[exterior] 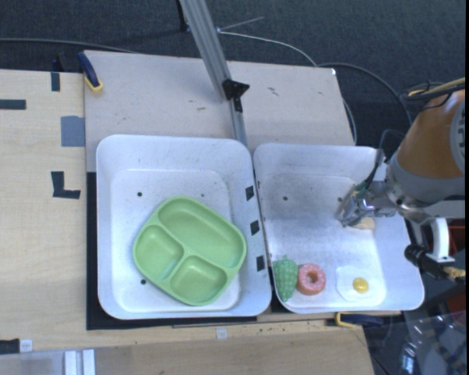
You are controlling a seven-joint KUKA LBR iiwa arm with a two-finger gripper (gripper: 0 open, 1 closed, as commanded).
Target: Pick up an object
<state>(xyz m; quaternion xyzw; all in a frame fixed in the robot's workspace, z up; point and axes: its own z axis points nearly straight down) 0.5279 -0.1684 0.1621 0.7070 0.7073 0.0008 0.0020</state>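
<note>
Where gripper hovers: right bin.

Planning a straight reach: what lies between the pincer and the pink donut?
In the camera view, only bare white bin floor lies between the pincer and the donut.

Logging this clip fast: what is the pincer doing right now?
Pincer: low in the right bin, over a small tan object; open or closed cannot be told.

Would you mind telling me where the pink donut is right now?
The pink donut lies along the right bin's front edge, between the green toy and the fried egg.
</note>
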